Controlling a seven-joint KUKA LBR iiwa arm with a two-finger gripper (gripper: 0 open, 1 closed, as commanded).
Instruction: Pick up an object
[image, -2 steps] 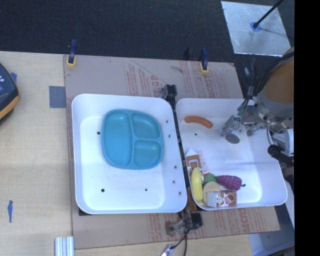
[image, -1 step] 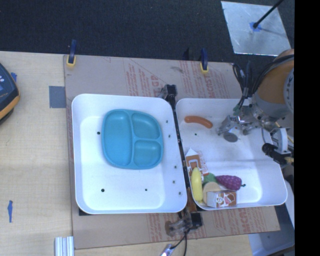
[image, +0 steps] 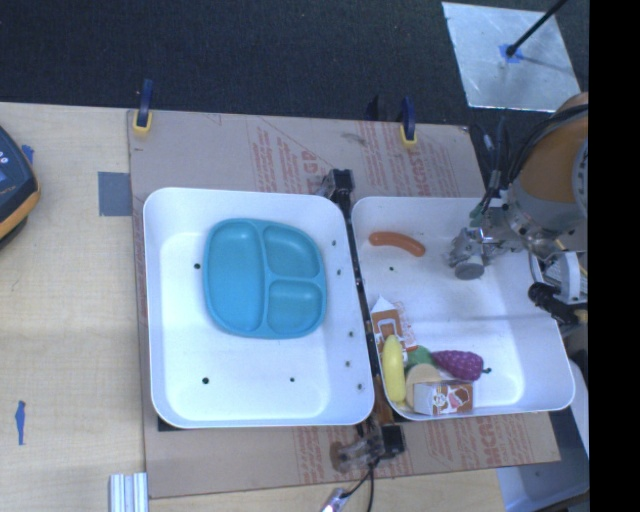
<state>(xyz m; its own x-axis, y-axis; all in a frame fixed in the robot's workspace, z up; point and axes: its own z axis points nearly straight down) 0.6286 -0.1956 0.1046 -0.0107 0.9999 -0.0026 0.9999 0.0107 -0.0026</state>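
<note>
The right bin (image: 520, 330) holds an orange sausage (image: 397, 242) near its far left. Along its near edge lie a yellow banana (image: 393, 369), a green piece (image: 418, 356), a purple grape bunch (image: 458, 362), a small printed carton (image: 441, 397) and a small printed card (image: 388, 325). My gripper (image: 468, 257) hangs over the far right part of this bin, to the right of the sausage and apart from it. Nothing shows between its fingers.
The left bin (image: 170, 300) bears a blue divided plate (image: 266, 277). Clamps (image: 143, 108) hold the cardboard sheet at the far edge. A dark device (image: 14, 185) sits at the bench's left edge. Cables (image: 500, 160) run down to the wrist.
</note>
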